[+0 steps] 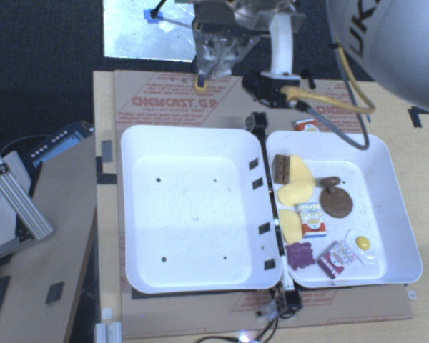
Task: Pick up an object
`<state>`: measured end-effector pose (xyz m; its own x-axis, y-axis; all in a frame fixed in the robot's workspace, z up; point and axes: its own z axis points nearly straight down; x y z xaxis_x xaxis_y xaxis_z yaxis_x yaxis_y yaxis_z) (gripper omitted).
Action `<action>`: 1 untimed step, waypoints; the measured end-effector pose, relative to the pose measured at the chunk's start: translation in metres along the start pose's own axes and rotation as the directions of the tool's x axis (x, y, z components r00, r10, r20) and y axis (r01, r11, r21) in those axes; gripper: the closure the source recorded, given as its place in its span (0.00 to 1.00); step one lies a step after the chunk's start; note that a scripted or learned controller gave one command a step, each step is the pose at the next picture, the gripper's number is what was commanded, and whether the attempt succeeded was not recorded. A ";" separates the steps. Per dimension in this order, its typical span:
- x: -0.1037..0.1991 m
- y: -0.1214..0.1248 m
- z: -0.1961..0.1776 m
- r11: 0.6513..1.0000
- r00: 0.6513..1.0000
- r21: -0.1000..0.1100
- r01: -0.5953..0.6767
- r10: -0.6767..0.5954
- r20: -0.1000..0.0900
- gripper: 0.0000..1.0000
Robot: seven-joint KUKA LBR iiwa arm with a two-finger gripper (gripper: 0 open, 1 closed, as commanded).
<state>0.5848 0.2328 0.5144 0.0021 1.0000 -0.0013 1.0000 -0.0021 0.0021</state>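
End effector high, nothing picked yet – all objects lie in the right bin.

End effector (213, 66) hangs above the desk (171, 98) beyond the left bin's (193, 213) far rim, away from the items; a small yellow bit sits at its tip, can't tell if fingers are wide or closed, or if that bit is gripped. Right bin (386, 184), just beside left bin, holds approx. all candidates: brown block (282, 168), yellow piece (295, 191), brown disc (337, 202), red-white packet (312, 219), purple piece (299, 254), egg-like toy (361, 244). Judgement – task at start: approach, descent, grasp, lift all remain.
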 end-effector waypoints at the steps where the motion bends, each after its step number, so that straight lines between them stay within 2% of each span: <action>1: 0.001 -0.057 0.158 1.000 1.000 0.019 0.004 -0.004 0.005 1.00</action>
